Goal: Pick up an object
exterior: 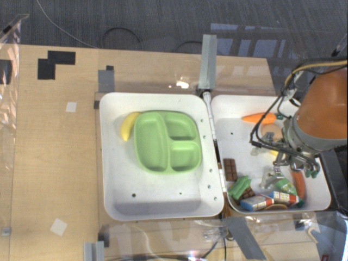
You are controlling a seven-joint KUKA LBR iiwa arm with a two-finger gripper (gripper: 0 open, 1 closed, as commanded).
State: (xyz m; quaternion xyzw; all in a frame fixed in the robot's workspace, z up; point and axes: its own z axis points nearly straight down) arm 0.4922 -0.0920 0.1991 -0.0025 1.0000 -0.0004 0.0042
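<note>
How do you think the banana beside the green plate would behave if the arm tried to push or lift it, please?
The banana is curved, so a push would probably make it pivot or rock rather than slide straight. It looks like smooth toy plastic, likely light and somewhat slippery. It lies close against the green divided plate in the left bin, which may crowd a grasp from that side.

One fixed camera above the bench (49, 162), looking down at a slant, far enough back to take in both white bins: left bin (117, 194) and right bin (231, 110) side by side. Dark floor (136, 10) runs along the top; the arm (326, 107) enters from the right.
</note>
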